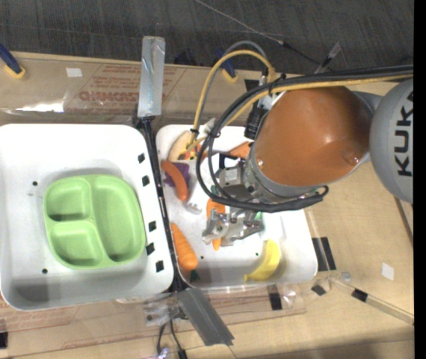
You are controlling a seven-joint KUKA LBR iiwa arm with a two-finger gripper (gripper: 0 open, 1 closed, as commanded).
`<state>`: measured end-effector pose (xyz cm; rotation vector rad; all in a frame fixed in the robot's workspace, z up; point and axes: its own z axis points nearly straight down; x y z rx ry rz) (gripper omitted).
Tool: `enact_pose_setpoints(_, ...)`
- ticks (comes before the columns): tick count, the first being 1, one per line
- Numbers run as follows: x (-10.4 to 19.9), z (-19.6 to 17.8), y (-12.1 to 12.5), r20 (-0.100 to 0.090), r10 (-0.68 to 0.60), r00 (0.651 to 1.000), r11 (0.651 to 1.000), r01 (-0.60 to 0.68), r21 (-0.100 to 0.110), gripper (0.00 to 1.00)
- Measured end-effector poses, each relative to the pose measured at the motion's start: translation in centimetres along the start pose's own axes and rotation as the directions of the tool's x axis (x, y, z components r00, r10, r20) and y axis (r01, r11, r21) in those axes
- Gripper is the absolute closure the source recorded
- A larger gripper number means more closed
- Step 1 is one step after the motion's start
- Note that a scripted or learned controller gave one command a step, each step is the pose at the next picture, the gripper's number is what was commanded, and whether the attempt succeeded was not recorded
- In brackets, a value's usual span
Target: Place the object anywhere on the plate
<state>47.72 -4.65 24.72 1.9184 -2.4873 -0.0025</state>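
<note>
**Desk:** Orange band (310,137) on the KUKA arm (396,148) tops the picture. What sits under it?

**Photographer:** The wrist hangs over the right bin (308,266), roughly mid-bin. Black and yellow cables (214,81) loop from the wrist towards that bin's far edge. The jaws point down into the bin beneath the band. The wrist hardware hides them, so I cannot tell whether they are released, clenched or grasping anything.

**Desk:** And the object for the plate?

**Photographer:** I cannot single it out. The toy foods all lie in the right bin. A yellow banana (267,262) rests near its lower right corner as pictured, just beside the wall. An orange carrot (184,247) lies along its left wall towards the lower left corner. Another orange piece with a purple patch (177,176) sits further up that same wall. Small orange and green bits (220,226) show right under the wrist; what they are is unclear.

**Desk:** The plate itself?

**Photographer:** A green divided plate (93,219), three compartments, lies flat in the middle of the left bin (4,148), well apart from the arm. The two bins touch along their shared edge, and both stand on a brown surface (362,238).
</note>
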Motion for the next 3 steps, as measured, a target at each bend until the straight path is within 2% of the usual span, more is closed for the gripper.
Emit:
enact_pose_setpoints(1,-9.1,5.6,2.2,0.002,-0.021,1.000,1.000,0.021,-0.003,1.00)
enact_pose_setpoints(2,-12.3,3.1,-3.6,0.001,-0.059,0.998,0.998,0.059,0.004,1.00)
enact_pose_setpoints(3,-12.2,3.1,-3.6,0.000,-0.058,0.998,0.998,0.058,0.002,0.00)
